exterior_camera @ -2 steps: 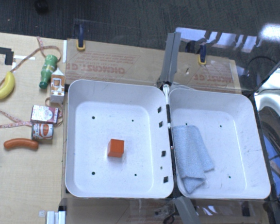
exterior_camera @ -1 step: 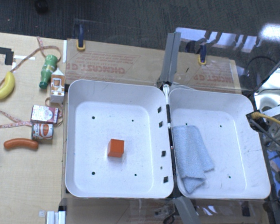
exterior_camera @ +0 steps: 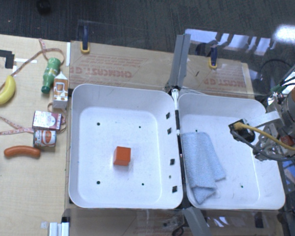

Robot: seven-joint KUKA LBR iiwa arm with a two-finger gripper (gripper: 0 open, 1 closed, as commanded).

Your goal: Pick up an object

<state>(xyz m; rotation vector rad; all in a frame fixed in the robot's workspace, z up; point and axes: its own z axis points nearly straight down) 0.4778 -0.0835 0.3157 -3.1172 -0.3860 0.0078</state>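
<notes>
End effector (exterior_camera: 266,149) over right bin (exterior_camera: 250,176), apart from grey cloth (exterior_camera: 201,163); cannot tell how open or what held.

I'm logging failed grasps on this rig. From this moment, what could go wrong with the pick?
1. The tool hangs over the bare right side of the right bin, apart from the grey cloth. Descending here would probably meet only bin floor.
2. The cloth is soft and folded, lying by the bin's left wall. A pinch may catch one layer and slip.
3. The orange block lies in the left bin, across both inner walls. Reaching it risks clipping them.
</notes>
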